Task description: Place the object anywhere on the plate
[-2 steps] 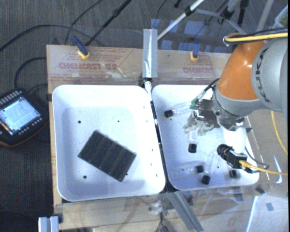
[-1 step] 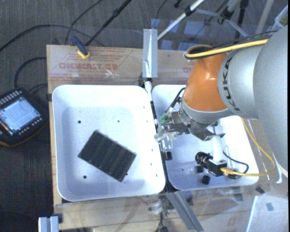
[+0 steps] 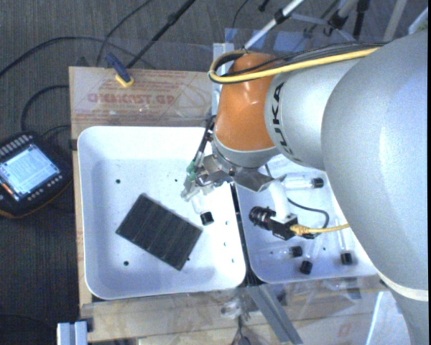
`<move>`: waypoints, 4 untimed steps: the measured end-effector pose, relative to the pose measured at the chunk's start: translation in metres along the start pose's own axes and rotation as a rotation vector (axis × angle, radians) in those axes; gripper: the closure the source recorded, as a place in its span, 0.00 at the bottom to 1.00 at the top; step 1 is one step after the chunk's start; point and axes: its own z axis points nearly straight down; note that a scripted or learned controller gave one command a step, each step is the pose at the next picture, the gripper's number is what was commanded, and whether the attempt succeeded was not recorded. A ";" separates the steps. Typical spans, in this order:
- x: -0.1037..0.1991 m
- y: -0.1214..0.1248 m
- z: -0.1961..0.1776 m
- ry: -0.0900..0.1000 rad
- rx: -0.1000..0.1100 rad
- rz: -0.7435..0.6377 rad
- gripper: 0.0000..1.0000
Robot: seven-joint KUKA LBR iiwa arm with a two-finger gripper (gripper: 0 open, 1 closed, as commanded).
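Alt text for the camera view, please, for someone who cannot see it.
A grey arm with an orange band reaches from the right, its hand low over the left white bin, just right of a dark ribbed plate lying flat there. The right bin holds small dark parts.

Setting: a robotics lab or test cell, not a home or shop.
Robot: a large grey industrial arm [image 3: 359, 142] with an orange band [image 3: 246, 106], a yellow cable running along it, reaches in from the right.
Work surface: a plywood bench [image 3: 144, 99] bearing two shallow white bins, left bin [image 3: 108, 149] and right bin [image 3: 262, 264], side by side.
Control gear: a handheld control pendant [image 3: 23, 171] with a lit screen lies on the floor to the left.
Floor: dark grey carpet [image 3: 29, 63] with loose black cables trailing across it.
Background: metal stand legs [image 3: 323, 6] at the top.
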 end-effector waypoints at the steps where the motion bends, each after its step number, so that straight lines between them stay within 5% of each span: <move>1: 0.000 0.000 0.000 0.000 0.000 0.000 0.00; 2: 0.057 -0.019 0.068 0.002 -0.001 -0.458 0.00; 3: 0.092 -0.028 0.088 -0.011 -0.033 -0.074 0.00; 4: 0.029 -0.009 0.088 0.012 -0.031 -0.018 0.00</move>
